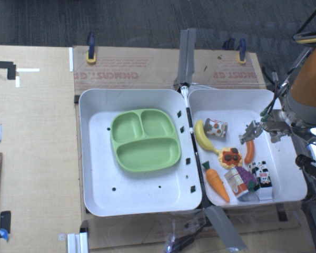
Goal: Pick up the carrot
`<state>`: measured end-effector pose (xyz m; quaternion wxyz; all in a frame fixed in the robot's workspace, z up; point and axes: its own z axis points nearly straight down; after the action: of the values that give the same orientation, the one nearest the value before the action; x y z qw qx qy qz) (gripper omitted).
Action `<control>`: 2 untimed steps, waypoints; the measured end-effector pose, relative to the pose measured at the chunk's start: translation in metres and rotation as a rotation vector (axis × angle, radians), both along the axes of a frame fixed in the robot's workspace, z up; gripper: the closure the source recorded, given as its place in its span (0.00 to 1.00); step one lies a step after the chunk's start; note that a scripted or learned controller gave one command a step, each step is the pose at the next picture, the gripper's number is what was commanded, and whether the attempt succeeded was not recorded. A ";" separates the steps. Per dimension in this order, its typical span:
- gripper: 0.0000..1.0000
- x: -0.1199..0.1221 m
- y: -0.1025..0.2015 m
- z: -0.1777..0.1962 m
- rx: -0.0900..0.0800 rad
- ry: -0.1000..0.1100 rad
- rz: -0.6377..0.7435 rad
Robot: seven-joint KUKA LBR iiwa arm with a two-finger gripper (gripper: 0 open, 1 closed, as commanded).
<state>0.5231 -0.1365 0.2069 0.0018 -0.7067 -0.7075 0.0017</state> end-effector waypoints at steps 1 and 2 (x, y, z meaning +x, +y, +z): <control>0.00 -0.021 0.037 -0.116 0.001 -0.003 0.204; 1.00 -0.021 0.035 -0.107 0.001 -0.003 0.197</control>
<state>0.5019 -0.1020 0.0998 0.0008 -0.6339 -0.7734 0.0006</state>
